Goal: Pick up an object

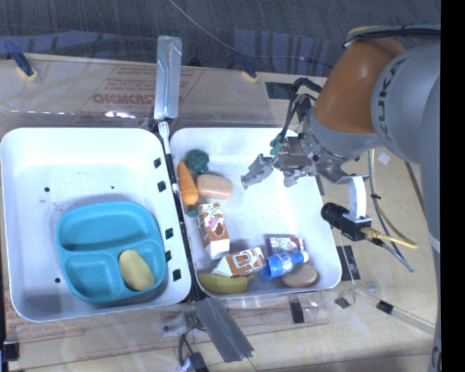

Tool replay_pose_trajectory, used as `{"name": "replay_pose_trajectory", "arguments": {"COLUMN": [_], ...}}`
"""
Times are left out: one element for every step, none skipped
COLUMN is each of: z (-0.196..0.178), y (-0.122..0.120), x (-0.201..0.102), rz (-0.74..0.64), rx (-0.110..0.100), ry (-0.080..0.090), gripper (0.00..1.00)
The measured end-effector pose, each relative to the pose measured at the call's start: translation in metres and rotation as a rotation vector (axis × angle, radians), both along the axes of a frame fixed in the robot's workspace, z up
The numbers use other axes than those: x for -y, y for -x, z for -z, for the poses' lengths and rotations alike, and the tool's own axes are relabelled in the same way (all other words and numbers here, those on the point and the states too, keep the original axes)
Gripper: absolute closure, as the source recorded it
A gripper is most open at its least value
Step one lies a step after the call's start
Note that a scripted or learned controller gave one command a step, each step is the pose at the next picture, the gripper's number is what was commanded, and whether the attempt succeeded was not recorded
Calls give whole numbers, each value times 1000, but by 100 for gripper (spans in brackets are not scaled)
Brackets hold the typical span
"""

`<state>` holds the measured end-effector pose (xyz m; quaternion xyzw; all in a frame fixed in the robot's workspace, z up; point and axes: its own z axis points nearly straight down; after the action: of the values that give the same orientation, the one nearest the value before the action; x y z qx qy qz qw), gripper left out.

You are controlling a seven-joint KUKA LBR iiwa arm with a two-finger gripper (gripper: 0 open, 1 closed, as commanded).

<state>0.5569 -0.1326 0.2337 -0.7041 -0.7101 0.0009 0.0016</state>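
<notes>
My gripper (274, 173) hangs over the upper middle of the right bin (310, 142), open, with nothing between its fingers. Left of it, along the bin's left side, lie a dark green ball-like item (197, 160), an orange carrot (187, 185) and a tan bread-like piece (214, 185). Lower down are a small brown-and-white carton (212, 229), a second carton (242, 262), a yellow banana (222, 283), a blue bottle (283, 264), a dark red packet (285, 244) and a brown round piece (300, 277).
The left bin (31, 177) holds a blue divided tray (101, 246) with a yellow potato-like item (136, 270) in its lower right compartment. A metal bar (167, 80) stands between the bins at the back. The arm's grey-and-orange body (372, 91) looms at the right.
</notes>
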Motion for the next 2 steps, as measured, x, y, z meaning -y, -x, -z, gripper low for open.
{"name": "replay_pose_trajectory", "arguments": {"z": [-117,16], "y": [3,46], "x": [-26,-56], "rz": [-135,-239], "rx": [12,-6], "ry": [2,-2], "gripper": [0,0]}}
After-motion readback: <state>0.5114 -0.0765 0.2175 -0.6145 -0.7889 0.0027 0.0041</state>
